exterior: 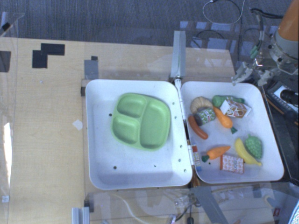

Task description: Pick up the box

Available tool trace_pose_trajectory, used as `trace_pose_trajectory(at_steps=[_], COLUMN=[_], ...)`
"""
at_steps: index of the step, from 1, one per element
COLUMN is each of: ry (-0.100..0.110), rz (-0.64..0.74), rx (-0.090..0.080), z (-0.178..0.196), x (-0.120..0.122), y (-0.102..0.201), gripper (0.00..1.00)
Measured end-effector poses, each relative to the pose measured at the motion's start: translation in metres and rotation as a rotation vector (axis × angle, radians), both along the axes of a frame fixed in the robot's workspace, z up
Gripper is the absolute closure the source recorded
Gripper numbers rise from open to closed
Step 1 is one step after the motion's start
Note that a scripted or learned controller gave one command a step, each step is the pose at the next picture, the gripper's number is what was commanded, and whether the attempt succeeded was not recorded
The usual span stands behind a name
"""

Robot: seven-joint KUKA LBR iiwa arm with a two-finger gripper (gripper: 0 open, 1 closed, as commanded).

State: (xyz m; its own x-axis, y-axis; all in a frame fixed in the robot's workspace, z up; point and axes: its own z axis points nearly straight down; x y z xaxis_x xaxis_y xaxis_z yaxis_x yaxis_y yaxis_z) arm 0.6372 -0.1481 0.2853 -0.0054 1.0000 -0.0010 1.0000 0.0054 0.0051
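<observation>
Camera view: the box (232,164) is a small flat carton, orange-red with a white panel of print too small to read. It lies flat near the front edge of the right bin (268,125), just right of a toy carrot (217,152) and just below-left of a yellow banana (245,152). A second carton (235,108), white with red and brown markings, lies tilted near the bin's back, beside a green vegetable (224,100) and another carrot (224,118). A small can (205,116) with a dark label, a tan bread-like piece (201,103), a red sausage (197,127) and a green leafy piece (254,146) share the bin.

The left bin (100,139) holds a light green divided plate (141,121) with three compartments.

The hand (254,73) hangs over the right bin's back right corner, well apart from the box; whether it is wide or narrow I cannot tell.

The bench (42,125) is pale wood with black tape marks (47,53) at the upper left. Beyond it lies grey-blue carpet (103,13) with loose cables (224,6).
</observation>
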Motion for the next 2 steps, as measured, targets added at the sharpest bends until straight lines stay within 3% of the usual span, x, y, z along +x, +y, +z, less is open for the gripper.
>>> trace_pose_trajectory(at_steps=[1,2], ry=[-0.003,0.0], rz=[0.019,0.282], rx=[-0.002,-0.002], z=[0.037,-0.028], x=[-0.003,-0.078], y=[-0.054,-0.058], gripper=[0.0,0.0])
